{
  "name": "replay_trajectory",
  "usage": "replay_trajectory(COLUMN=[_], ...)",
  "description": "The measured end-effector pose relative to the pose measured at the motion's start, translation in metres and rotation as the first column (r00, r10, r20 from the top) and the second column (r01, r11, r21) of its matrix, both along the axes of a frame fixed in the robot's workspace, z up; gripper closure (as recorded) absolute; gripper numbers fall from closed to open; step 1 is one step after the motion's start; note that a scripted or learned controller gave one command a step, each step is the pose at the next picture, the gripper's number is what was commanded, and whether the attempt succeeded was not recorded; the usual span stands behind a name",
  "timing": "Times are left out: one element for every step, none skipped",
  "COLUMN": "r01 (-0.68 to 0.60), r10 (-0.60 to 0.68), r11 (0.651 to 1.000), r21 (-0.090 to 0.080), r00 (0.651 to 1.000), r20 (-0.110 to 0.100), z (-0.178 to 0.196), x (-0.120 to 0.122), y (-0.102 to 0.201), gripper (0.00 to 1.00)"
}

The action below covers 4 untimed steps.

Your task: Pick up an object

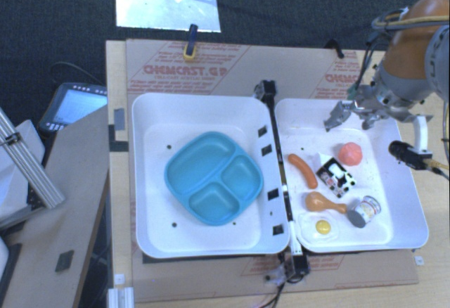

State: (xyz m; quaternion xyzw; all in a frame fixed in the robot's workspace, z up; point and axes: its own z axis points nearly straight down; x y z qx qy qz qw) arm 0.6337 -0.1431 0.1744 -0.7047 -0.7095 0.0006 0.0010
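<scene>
You see the gripper (pixel 349 115) up over the right bin (pixel 404 226), fingers spread wide w/ nothing in them. Just below it sits a round pink ball (pixel 350 153), soft peachy color, near the black & white toy (pixel 335 178) and orange hot dog (pixel 303 169).

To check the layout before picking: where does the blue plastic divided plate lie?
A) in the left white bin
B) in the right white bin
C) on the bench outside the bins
A: the blue plastic divided plate rests on the floor of the left white bin.
</scene>
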Motion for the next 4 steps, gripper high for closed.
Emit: replay_trajectory(r01=[0.002, 0.001, 0.001, 0.000], r10=[-0.002, -0.001, -0.001, 0.000], r11=[1.000, 1.000, 1.000, 1.000], r21=[-0.001, -0.002, -0.003, -0.002], r00=[1.000, 1.000, 1.000, 1.000], r20=[0.001, 0.008, 0.011, 0.008], z=[-0.057, -0.042, 0.023, 0.055], x=[0.008, 0.010, 0.012, 0.014], y=[-0.004, -0.004, -0.008, -0.009], gripper=[0.00, 1.00, 1.00, 1.00])
